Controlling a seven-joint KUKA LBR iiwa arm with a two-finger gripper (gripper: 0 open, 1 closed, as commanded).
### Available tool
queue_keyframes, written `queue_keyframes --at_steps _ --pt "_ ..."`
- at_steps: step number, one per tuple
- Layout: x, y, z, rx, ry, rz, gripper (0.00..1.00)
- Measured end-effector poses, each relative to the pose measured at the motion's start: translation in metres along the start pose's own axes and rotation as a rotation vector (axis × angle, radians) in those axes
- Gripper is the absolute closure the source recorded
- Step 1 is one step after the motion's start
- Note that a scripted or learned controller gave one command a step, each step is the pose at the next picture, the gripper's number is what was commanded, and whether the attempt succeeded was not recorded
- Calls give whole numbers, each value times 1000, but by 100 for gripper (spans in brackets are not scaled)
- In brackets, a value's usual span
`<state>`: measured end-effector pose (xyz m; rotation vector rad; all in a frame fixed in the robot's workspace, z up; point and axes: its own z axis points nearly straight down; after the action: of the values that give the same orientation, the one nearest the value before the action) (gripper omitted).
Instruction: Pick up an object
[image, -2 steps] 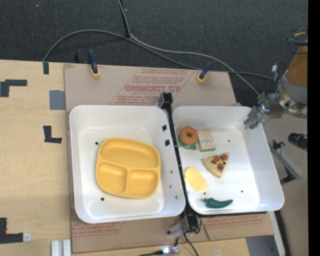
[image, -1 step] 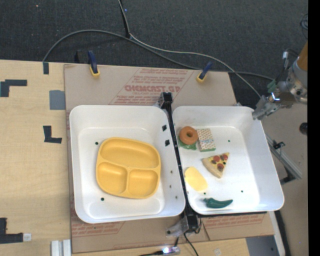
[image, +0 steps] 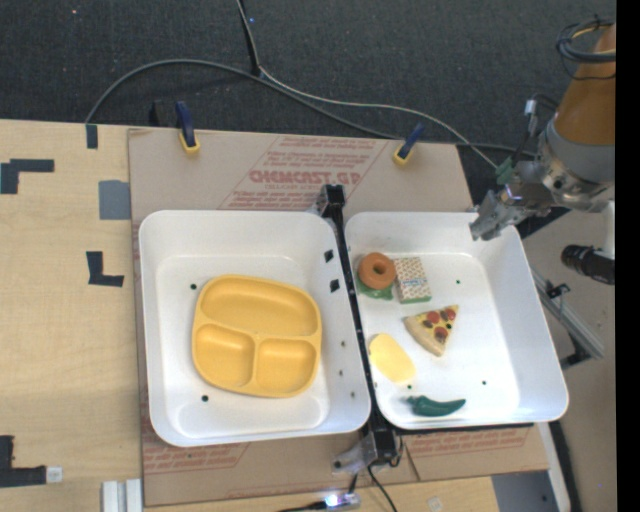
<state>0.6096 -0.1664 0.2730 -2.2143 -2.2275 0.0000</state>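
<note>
The right bin (image: 520, 330) holds a brown donut (image: 376, 270), a speckled cracker-like block (image: 411, 279), a pizza slice (image: 433, 329), a pale yellow oval piece (image: 390, 358) and a green pepper (image: 436, 405). My gripper (image: 487, 222) hangs at the bin's far right corner, above its rim and well to the right of the donut and block. Nothing shows between its fingers.
The left bin (image: 160, 300) carries a yellow divided plate (image: 257, 334). Both bins rest on a cardboard sheet (image: 290, 170) held by two clamps (image: 186, 130). A cable (image: 300, 95) runs across the back. A black divider (image: 345, 290) separates the bins.
</note>
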Motion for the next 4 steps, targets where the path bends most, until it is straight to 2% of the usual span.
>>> queue_keyframes --at_steps 2,4 --pt "91 -7 12 1 1 0 100" --pt "204 -1 46 2 0 0 100"
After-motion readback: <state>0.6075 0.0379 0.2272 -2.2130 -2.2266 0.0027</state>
